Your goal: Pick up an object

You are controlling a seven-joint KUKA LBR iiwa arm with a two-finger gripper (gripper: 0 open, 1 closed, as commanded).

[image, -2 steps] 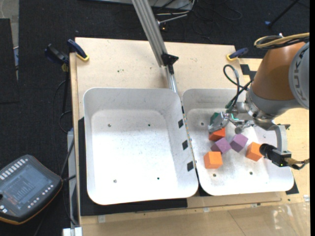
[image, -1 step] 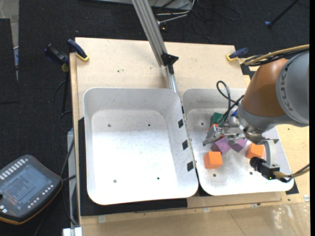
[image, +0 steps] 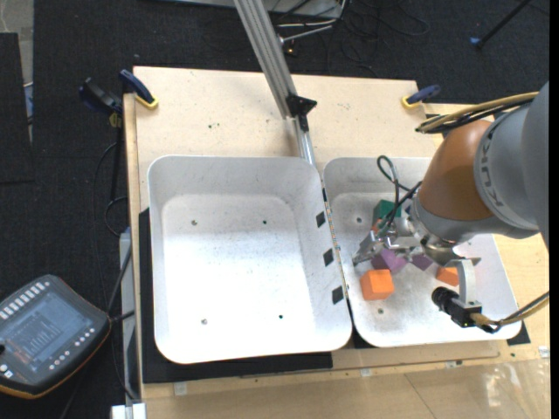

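Black floor surrounds the pale counter (image: 227, 103), whose two white bins sit edge to edge. Left bin (image: 175, 190) offers wide bare floor inside its raised rim. Right bin (image: 349, 177) is crowded: an orange cube (image: 377, 284) lies near its left wall, purple block (image: 390, 258) just above it, green piece (image: 384, 209) farther back. End effector (image: 384, 244) hangs over the purple block; whether it is apart or together I cannot tell. Another orange piece (image: 447, 276) sits rightward under the arm (image: 476, 177).
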